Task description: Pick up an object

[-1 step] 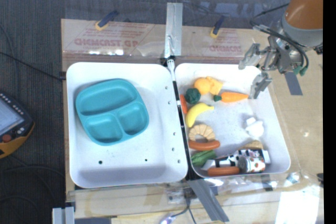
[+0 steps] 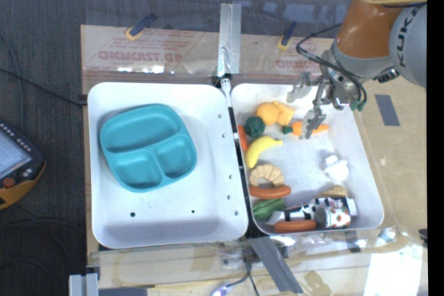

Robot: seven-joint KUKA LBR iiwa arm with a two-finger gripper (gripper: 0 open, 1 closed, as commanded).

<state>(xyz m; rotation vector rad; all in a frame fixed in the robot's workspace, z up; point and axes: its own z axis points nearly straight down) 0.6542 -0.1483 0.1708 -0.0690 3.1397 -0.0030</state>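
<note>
My gripper point(image 2: 309, 107) hangs over the back of the right bin point(image 2: 366, 170), fingers apart and nothing between them. Its lower fingertip point(image 2: 313, 123) is just above a small orange piece point(image 2: 299, 127) near the bin's back wall. To the left of that lie a yellow-orange toy food point(image 2: 274, 112) and a dark green one point(image 2: 254, 126). Further forward are a banana point(image 2: 261, 149), a ridged pastry point(image 2: 268, 176) and a white lump point(image 2: 336, 166). At the bin's front edge sit a green vegetable point(image 2: 268, 208), a red sausage point(image 2: 295, 225) and a black-and-white toy point(image 2: 333, 210).
The left bin point(image 2: 118, 218) holds a teal divided plate point(image 2: 147, 145). A metal divider point(image 2: 229, 45) stands between the bins at the back. The arm's orange band point(image 2: 371, 17) is above the right bin's back right corner. A dark device point(image 2: 14, 163) lies off the bench at left.
</note>
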